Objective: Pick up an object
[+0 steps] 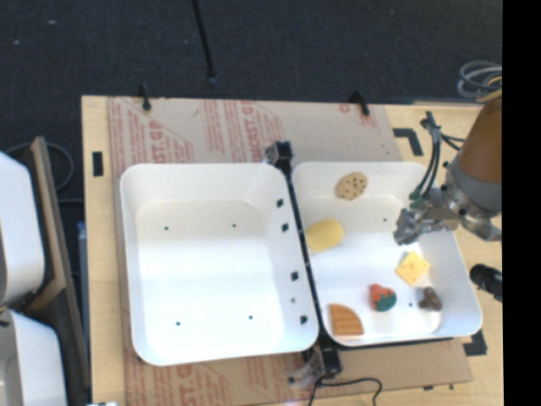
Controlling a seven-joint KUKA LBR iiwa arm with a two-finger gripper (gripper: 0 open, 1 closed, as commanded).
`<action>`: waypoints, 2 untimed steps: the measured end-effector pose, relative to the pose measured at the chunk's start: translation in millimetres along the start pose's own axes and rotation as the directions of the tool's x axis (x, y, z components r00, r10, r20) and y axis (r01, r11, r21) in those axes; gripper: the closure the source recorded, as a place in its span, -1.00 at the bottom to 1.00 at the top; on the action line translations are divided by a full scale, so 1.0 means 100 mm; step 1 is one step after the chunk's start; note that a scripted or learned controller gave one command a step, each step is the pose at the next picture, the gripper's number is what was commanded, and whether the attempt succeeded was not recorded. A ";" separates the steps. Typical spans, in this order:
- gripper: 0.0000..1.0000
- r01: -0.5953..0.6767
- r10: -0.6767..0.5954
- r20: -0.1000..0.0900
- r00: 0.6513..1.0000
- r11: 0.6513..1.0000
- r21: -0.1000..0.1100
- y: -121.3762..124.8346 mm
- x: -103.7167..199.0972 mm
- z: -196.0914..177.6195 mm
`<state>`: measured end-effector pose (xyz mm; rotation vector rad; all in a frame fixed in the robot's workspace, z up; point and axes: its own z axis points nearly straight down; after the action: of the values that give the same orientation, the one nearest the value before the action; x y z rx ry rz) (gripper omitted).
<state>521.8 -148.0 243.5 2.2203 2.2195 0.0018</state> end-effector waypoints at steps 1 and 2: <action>-1.00 0.000 0.000 0.000 1.000 1.000 0.001 0.00 0.00 0.01; 1.00 -0.001 0.001 0.000 1.000 1.000 -0.001 0.00 -0.01 -0.10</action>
<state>522.0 -148.6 253.5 2.2206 2.2185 0.0025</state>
